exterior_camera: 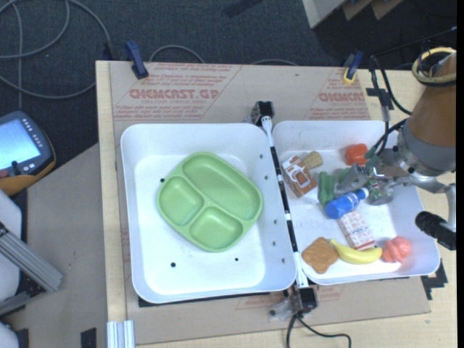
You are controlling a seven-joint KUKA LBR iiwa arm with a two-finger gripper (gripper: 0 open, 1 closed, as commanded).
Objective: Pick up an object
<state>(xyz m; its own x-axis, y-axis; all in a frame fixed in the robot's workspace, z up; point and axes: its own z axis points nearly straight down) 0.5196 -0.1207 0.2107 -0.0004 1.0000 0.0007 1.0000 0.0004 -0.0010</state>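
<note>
The right bin holds several small items. Among them are a blue bottle, a green piece, a red-and-white carton and an orange-red item. Toward the front lie a yellow banana, a brown toast-like piece, a pink-red fruit and a red-and-white packet. My gripper is low in this bin, just right of the blue bottle and the green piece. Its metal body covers what lies under it.
The left bin holds a green divided plate. A black divider runs between the bins. The arm enters from the right over the right bin's far corner. Blue clamps grip the board's back edge.
</note>
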